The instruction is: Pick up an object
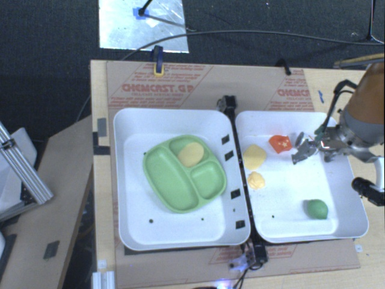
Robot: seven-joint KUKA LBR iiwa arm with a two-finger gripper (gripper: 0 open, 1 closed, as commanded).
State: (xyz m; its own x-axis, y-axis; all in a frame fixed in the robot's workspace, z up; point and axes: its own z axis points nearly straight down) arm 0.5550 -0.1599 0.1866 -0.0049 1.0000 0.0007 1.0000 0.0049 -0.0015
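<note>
The right bin [289,227] holds a red-orange object [279,143], a larger yellow object [254,156], a smaller yellow piece [256,180] and a green object [316,209]. My gripper [298,148] reaches in from the right and hovers just right of the red-orange object. Its grey fingers [299,156] are spread open with nothing between them. In the left bin [129,221] lies a green divided plate [174,185], and a yellow object [192,154] rests in its upper compartment.
A black divider [236,161] with clips runs between the two bins. The arm's orange band [368,101] and grey wrist hang over the right bin's right edge. Cardboard sheeting [198,83] lies under the bins; a clamp [158,60] stands at the back.
</note>
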